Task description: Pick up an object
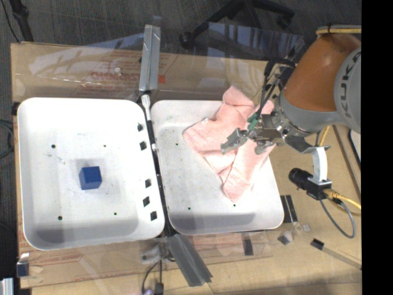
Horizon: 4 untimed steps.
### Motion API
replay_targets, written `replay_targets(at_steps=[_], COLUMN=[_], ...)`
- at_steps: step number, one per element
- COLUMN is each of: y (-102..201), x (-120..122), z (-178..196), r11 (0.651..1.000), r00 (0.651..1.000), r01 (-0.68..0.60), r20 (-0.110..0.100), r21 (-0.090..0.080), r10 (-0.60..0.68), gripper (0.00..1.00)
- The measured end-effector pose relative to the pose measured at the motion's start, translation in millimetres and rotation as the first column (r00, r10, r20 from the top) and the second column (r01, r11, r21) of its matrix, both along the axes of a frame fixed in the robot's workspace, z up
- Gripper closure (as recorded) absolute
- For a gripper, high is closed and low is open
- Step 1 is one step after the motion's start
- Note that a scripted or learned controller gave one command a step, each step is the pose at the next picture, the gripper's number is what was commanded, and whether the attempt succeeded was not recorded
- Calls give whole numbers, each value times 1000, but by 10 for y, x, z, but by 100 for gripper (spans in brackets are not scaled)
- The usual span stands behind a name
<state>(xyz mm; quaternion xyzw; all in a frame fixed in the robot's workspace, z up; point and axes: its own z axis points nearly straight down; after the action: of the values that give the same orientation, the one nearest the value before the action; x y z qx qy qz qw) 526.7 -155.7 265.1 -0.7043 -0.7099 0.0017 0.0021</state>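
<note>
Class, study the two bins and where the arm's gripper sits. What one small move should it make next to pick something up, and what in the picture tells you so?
Probably a short descent onto the pink cloth. The gripper is over the cloth's crumpled middle in the right bin, so that is the nearest target, while the blue cube lies far off in the left bin.
</note>
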Motion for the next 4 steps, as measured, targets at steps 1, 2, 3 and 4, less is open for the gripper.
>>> replay_targets(at_steps=[1, 2, 3, 4], y=[89, 201, 177, 309], x=[-213, 69, 312, 159], z=[491, -1029, -1747, -1750], r11=[967, 939, 898, 924], r00=[967, 939, 898, 924], r01=[-253, -343, -439, -382], r20=[7, 0, 2, 0], r21=[-3, 2, 2, 4], r10=[253, 343, 439, 382], gripper=[0, 0, 0, 0])
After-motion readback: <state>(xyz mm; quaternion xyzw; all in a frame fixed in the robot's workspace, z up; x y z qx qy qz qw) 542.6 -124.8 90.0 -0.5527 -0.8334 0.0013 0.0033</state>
